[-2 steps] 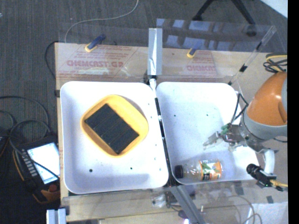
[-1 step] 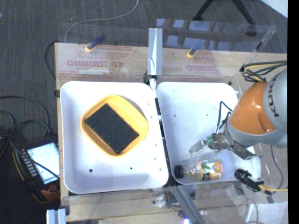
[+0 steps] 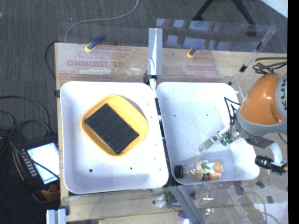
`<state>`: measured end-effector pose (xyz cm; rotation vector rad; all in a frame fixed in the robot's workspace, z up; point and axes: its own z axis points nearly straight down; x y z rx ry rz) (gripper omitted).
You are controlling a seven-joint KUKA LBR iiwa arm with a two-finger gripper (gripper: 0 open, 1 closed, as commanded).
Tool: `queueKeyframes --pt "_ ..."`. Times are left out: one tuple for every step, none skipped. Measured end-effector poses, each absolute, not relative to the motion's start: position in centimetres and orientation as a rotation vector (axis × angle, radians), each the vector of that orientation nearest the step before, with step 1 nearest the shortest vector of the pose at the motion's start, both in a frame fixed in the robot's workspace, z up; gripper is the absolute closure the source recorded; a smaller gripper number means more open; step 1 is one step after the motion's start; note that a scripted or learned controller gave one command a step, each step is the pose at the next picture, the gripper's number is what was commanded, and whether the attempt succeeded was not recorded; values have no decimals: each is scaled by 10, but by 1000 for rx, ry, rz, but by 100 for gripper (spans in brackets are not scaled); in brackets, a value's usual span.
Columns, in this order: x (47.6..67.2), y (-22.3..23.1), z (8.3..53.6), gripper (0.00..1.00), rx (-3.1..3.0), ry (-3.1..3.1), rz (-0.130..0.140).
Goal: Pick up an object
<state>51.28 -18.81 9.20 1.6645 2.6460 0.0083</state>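
Bottle point(image 3: 200, 170) of clear plastic, lying on its side along the near edge of the right bin point(image 3: 196, 101), dark cap toward the divider between the bins, orange and green label around the middle. Untouched by anything, well clear of the metal tip above it.

Gripper point(image 3: 211, 142) low over the right bin's floor, reaching in from the right under the arm's orange band point(image 3: 264, 101). Slim metal tip pointing left and slightly toward the near edge, above and to the right of the bottle. Nothing seen between the fingers; whether spread or closed, cannot tell, since at this slant the tip reads as a single thin bar, possibly both fingers overlapped. Black cable looping from the wrist over the bin's right rim.

Left bin point(image 3: 74, 171) holding a yellow dish point(image 3: 139, 120), rounded and shallow, with a dark ribbed square pad point(image 3: 112, 128) resting inside, turned at an angle. Dish roughly at the bin's centre, apart from all four walls.

Tablet point(image 3: 42, 161) with a lit screen on the floor, left of the bench.
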Motion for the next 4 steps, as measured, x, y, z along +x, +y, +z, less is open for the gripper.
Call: queueKeyframes --pt "489 -202 108 0 2292 2150 -2" --pt "488 -144 92 0 2144 2269 7" --pt "490 -141 102 100 2143 2272 14" --pt "490 -141 102 0 2143 2273 14"
